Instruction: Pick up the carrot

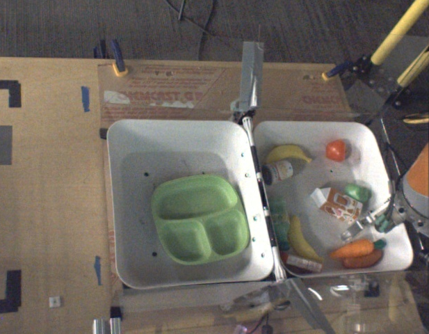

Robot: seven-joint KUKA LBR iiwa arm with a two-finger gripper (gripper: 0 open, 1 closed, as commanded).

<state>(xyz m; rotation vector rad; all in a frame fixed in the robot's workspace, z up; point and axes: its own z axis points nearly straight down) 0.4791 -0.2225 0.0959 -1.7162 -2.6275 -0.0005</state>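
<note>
Approach underway: jaws hover just above the carrot; their state unclear; next, descend and clamp.

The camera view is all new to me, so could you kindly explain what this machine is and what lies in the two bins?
You are looking down at a slant on a wooden bench bearing two shallow white bins. The left bin holds a green divided plate. The right bin holds toy foods: two bananas, a tomato, a small bottle, a snack packet and the carrot near the front right corner. The machine is a robot arm reaching in from the right; its pincer hangs just above the carrot. Nothing is visibly held between its fingers.
</note>
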